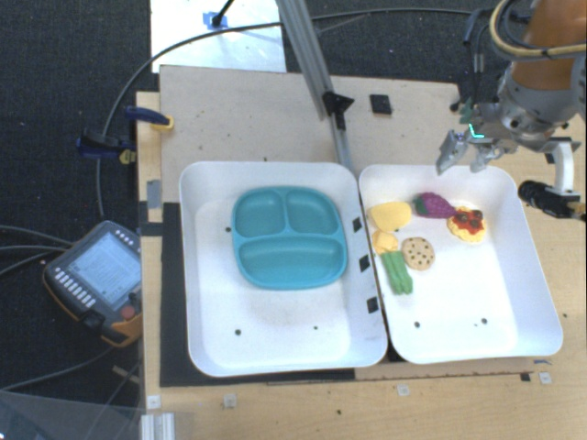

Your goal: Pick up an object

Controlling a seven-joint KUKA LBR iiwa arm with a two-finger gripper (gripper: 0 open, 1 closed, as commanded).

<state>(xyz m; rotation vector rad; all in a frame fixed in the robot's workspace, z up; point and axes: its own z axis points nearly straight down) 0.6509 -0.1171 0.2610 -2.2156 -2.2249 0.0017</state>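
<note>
A: Camera view: gripper (466, 153) hanging above the far rim of the right bin (514, 333), fingers (448, 157) parted, nothing between them. Poised for a descent, probably.

B: Targets clustered just below: one purple piece (434, 205), one pizza slice (467, 225), one yellow piece (391, 215), one cookie (418, 253), one green piece (397, 271). Five toys, bunched, touching in places.

A: Left bin (211, 319): one teal plate (289, 237), three compartments. Two bins on the bench (229, 108).

Two white bins (275, 337), one teal divided plate (289, 236), six toy foods (419, 252)
</note>
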